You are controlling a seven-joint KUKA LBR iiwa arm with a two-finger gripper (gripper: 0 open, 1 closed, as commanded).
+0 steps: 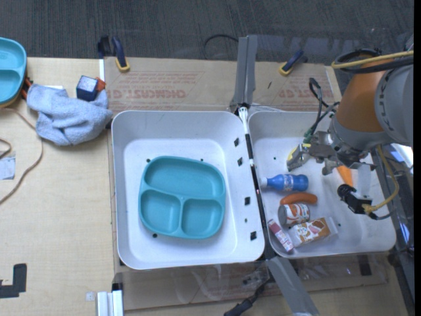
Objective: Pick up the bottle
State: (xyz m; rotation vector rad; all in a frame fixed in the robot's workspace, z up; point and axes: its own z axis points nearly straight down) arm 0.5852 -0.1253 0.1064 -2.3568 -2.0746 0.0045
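Two white bins side by side: the left bin (125, 176) holds one teal divided plate (182, 197). The right bin (263, 137) holds one blue bottle (285, 182) lying on its side, one sausage (298, 199), one can (295, 213), one small carton (312, 231). The gripper (301, 157) hovers just above the bottle, fingers spread, nothing between them.

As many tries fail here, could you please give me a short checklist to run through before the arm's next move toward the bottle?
1. Bottle in view, lying in the right bin: ok.
2. Gripper above the bottle: ok.
3. Bottle between the fingers: not ok.
4. Finger opening: cannot tell.
5. Space around the bottle: not ok, the sausage lies close beside it.
6. Cable away from the bottle: ok.
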